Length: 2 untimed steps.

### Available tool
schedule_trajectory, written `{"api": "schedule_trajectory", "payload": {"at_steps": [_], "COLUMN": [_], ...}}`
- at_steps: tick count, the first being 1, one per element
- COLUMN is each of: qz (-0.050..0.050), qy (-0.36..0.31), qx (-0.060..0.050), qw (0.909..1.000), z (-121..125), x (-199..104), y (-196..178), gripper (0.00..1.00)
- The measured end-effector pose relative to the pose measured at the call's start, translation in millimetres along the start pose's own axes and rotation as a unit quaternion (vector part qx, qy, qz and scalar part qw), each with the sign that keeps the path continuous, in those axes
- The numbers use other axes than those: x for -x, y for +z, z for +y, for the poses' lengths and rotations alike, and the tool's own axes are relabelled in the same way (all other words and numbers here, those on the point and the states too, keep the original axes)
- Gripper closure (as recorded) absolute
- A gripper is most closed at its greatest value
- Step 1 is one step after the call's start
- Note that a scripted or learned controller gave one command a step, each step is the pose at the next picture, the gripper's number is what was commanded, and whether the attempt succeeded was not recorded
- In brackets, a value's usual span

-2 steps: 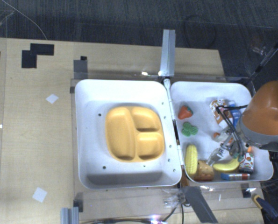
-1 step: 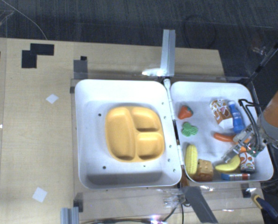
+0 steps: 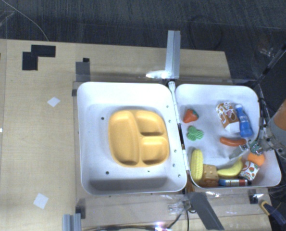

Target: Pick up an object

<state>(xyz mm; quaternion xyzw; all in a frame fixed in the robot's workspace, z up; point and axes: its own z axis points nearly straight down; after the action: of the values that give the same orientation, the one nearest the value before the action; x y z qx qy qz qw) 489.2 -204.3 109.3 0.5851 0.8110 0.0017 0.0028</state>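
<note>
The gripper hangs low in the right bin, whether its jaws are open or closed I cannot tell. A toy hot dog lies just beside it, a banana just below, and a blue bottle just above.

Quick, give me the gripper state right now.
Gripper: low over the right bin, near the sausage and banana; open or closed cannot be told, and no object visibly held.
</note>
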Motion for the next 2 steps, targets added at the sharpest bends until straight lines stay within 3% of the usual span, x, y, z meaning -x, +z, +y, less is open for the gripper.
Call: {"api": "schedule_trajectory", "payload": {"at_steps": [1, 2], "qz": [0.004, -0.002], "qy": [0.410, 0.469], "qx": [0.004, 0.004], "qw": [0.9121, 0.8833], "z": [17, 6], "x": [0, -12], "y": [19, 20], "gripper": [0.00, 0.00]}}
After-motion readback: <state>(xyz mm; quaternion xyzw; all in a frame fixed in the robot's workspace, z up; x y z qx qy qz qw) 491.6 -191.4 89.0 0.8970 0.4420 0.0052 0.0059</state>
